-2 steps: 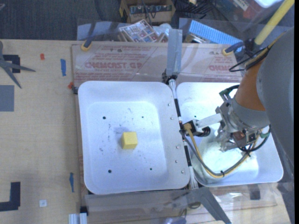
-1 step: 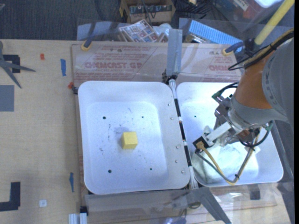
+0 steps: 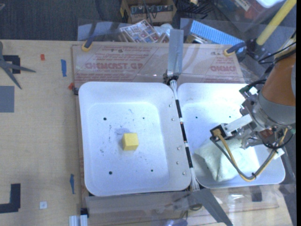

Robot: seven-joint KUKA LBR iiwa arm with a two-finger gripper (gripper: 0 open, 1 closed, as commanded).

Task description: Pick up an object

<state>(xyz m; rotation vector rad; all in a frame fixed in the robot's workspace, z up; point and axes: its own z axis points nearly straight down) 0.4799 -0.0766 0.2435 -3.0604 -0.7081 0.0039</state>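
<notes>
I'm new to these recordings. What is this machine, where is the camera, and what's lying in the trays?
One camera looks down at a slant on a bench with two shallow white bins. The left bin has a small yellow block on its floor. The right bin has a pale cloth near its front edge. The grey and orange arm reaches in from the right. Its gripper hangs over the right bin, above the cloth. Wires and brackets hide its end, so I cannot tell if anything is held.
</notes>
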